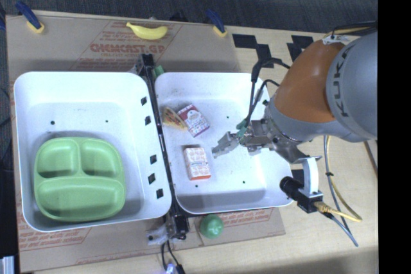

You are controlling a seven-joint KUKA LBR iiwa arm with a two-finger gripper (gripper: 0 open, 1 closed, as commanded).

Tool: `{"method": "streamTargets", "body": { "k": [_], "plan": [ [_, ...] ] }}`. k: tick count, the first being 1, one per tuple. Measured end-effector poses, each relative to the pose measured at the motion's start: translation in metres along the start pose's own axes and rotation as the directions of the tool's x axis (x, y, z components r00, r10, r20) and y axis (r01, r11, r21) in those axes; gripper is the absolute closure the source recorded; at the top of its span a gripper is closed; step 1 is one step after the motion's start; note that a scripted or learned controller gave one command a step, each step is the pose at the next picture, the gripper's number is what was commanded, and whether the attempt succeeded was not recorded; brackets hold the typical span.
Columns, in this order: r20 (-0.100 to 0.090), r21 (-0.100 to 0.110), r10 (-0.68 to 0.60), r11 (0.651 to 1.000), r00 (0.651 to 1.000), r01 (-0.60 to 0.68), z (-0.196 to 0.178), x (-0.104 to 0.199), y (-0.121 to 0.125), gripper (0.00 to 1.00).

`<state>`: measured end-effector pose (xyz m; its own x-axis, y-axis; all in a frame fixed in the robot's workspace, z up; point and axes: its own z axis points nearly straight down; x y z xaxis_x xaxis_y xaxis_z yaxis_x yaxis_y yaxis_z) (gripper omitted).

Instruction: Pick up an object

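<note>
The grey two-finger gripper point(223, 143) hangs inside the right shallow white bin point(257, 192). Just beside it to the left lies the small red-and-white carton point(196, 163). Up and to its left lies the red-and-white packet point(193, 120), touching a tan wrapper point(171, 117). Far to its left, the green divided plastic tray point(79, 178) sits in the left white bin point(38, 93).

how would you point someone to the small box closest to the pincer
Look in the right-hand white bin, the one the arm reaches into. Near its middle, just left of the pincer, lies a small pale carton. Unlike the red and white packet above it, which sits tilted against a yellowish wrapper, this one lies alone.
</note>
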<state>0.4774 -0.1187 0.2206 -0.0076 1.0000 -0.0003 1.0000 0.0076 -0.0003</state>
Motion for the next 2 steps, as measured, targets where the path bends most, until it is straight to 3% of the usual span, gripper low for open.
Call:
{"method": "streamTargets", "body": {
  "k": [1, 2],
  "plan": [
    [0.0, 0.0, 0.003, 1.0, 1.0, -0.003, 0.115, -0.022, 0.039, 0.0],
    [-0.001, -0.002, 0.002, 1.0, 1.0, -0.002, 0.128, -0.007, 0.129, 0.0]
  ]
}}
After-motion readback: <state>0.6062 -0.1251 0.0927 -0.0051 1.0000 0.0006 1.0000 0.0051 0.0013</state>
